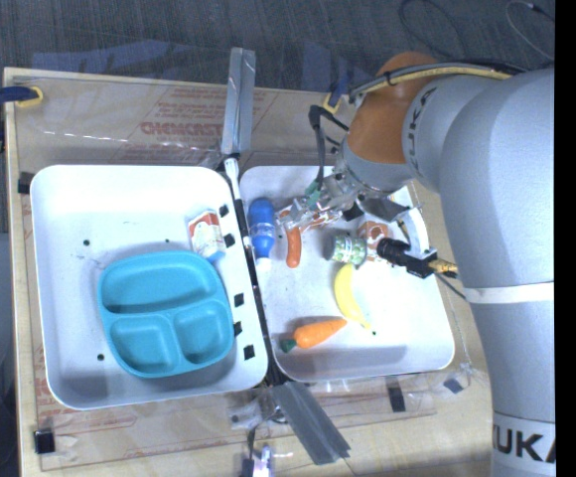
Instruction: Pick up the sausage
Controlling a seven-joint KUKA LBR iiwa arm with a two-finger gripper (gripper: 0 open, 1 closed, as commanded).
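Sausage (pixel 293 247) lying in right bin (pixel 422 331), just at 3 o'clock of blue bottle (pixel 261 227). Claw (pixel 311 210) right above, grip impossible to tell. Go straight down, squeeze the middle, miss the bottle.

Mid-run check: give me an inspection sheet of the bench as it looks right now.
Surface: two white bins side by side, left bin, right bin.
Job's things: sausage lies in the right bin, beside the blue bottle.
Clutter: banana, carrot, small can in the right bin; blue divided tray and small carton in the left bin.
Grippers: gripper low over the right bin, just above the sausage.
Cables: yellow hose over the arm.
Surroundings: blue clamp at the bench corner.
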